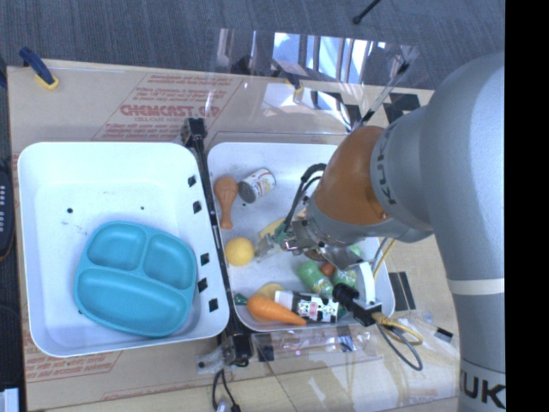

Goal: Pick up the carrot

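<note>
Carrot point(273, 312) lies at the near edge of the right bin point(225, 230), beside a small bottle point(310, 305). The tool point(292, 243) hovers farther back; whether it is wide or narrow, I cannot tell.

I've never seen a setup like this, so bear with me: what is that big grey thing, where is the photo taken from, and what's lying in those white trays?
The camera looks down from above the bench. The grey shape with the orange band is a robot arm reaching in from the right over the right bin. In that bin lie a carrot, a yellow lemon, a drumstick, a small can, a dark bottle and green vegetables. The left bin holds a blue divided plate. The carrot lies untouched.
</note>
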`<state>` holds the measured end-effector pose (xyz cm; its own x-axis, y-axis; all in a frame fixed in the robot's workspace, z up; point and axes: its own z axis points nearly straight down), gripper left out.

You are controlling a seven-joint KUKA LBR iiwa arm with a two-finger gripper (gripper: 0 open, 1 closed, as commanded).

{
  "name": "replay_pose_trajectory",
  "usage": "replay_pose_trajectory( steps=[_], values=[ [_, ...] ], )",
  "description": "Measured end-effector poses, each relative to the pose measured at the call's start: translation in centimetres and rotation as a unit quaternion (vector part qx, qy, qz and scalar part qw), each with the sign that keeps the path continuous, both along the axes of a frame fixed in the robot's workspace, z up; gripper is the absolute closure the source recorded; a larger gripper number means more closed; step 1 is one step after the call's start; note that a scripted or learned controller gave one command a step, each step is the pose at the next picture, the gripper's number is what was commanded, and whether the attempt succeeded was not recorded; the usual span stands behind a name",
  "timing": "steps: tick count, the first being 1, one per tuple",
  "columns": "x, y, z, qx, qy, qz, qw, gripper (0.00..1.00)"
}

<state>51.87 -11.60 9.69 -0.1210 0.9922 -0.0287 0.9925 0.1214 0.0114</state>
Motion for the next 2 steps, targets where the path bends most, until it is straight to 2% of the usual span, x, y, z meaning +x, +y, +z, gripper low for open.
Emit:
replay_pose_trajectory(
  steps=[1,2],
  values=[
    [4.6,-2.1,0.7,0.0184,0.01,-0.119,0.9927,0.0],
    [3.0,2.0,-0.7,0.0156,0.011,-0.054,0.9984,0.0]
  ],
)
